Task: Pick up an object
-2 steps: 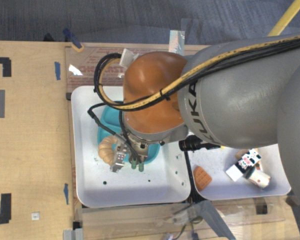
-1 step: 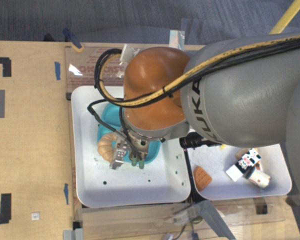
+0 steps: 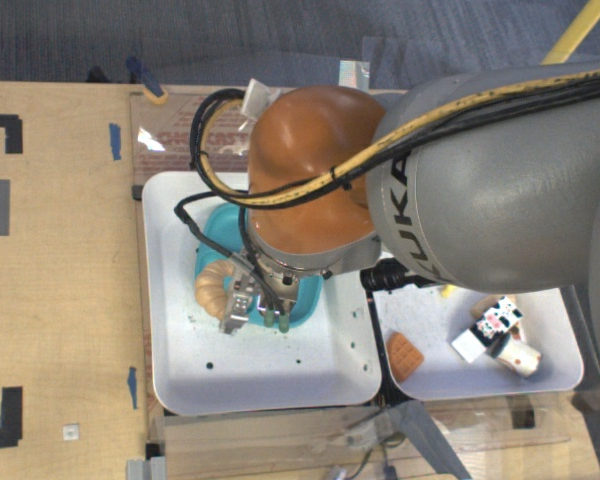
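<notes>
My gripper (image 3: 255,312) hangs low in the left bin (image 3: 180,358), under the arm's orange band. It sits over a teal bowl-like object (image 3: 220,230) and right beside a tan croissant-shaped toy (image 3: 212,284) at its left. The arm hides much of the teal object. Nothing shows plainly between the fingertips.
The right bin (image 3: 550,378) holds an orange waffle-like piece (image 3: 405,354) near its left wall and a black-and-white toy (image 3: 498,322) with a white block and a cream piece (image 3: 521,358). The big grey arm covers the bins' back halves. Cardboard bench surface lies to the left.
</notes>
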Tool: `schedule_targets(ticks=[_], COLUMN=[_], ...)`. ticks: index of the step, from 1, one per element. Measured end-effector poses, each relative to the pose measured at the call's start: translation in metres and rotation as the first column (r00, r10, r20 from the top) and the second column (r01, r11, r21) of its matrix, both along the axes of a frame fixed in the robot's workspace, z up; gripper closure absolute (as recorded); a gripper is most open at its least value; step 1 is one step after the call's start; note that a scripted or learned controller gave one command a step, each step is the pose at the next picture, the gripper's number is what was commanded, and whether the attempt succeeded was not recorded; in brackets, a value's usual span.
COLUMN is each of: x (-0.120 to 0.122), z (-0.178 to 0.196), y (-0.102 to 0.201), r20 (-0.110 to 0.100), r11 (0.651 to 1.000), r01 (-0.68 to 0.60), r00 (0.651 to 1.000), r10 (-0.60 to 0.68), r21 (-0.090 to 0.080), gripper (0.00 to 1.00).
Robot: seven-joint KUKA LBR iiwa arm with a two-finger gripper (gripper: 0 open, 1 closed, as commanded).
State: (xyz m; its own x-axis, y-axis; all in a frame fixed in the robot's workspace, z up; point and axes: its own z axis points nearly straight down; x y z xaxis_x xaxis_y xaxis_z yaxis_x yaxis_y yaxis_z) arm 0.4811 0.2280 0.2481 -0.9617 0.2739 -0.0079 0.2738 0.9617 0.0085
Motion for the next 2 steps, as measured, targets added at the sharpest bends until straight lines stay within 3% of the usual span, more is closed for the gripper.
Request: schedule_targets(ticks=[1, 2], x=[0.001, -0.002], z=[0.011, -0.026], y=[0.001, -0.003], r20=[0.005, -0.01], r11=[1.0, 0.947], r01=[-0.002, -0.32], r00=[1.0, 0.947], r10=[0.002, 0.32], r21=[0.002, -0.005], gripper=[1.0, 1.0])
